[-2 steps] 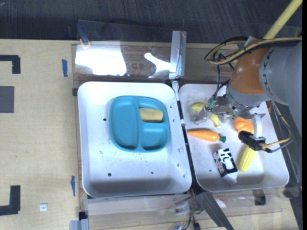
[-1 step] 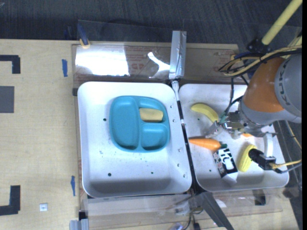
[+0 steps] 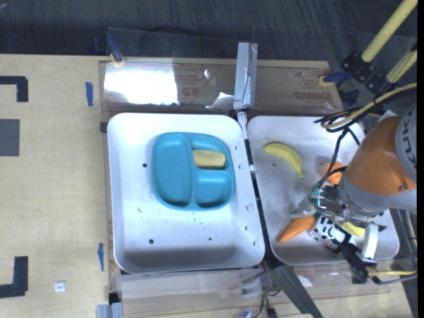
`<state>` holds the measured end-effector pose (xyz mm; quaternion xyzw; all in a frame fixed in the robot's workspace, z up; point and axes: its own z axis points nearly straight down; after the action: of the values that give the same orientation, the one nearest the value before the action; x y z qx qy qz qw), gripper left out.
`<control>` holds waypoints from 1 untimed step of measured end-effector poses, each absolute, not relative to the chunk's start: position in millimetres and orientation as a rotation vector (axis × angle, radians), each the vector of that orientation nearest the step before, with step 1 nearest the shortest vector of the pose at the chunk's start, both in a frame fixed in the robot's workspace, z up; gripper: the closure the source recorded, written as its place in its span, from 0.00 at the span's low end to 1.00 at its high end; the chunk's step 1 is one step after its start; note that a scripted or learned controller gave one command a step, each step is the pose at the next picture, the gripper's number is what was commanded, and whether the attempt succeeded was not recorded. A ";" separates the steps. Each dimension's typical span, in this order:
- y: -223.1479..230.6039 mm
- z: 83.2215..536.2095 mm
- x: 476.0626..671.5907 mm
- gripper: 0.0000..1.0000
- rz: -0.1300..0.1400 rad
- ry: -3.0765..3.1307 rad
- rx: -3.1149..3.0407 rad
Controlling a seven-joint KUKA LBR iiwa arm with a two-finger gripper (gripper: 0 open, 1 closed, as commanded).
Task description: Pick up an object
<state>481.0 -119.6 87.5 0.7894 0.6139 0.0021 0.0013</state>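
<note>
Two shallow white bins sit side by side on the bench (image 3: 53,177); the left bin (image 3: 126,177) carries a blue divided plate (image 3: 192,169) with a tan, loaf-shaped item (image 3: 209,159) in its upper right compartment. The right bin (image 3: 278,191) holds the loose pieces — a yellow banana (image 3: 286,156), curved, smooth-skinned, lying toward the bin's far left; and an orange carrot (image 3: 297,227), tapered, matte, near the front.

Arm: grey, orange band (image 3: 377,161) above the wrist, reaching into the right bin from the right. The gripper (image 3: 324,225) hangs low at the carrot's thick end. Whether the jaws stand apart or together cannot be told; wiring and the wrist cover them.

Key relation: the carrot lies just left of the gripper, its long axis running lower-left to upper-right, tip pointing away from the arm. A grasp across the thick end looks the likeliest approach. A small yellow piece (image 3: 353,229) shows beside the gripper on its right, identity unclear.
</note>
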 end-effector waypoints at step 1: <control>-120.1 98.2 482.5 1.00 0.011 1.922 2.476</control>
<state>482.5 -120.1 98.2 0.7899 0.6132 0.0035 0.0038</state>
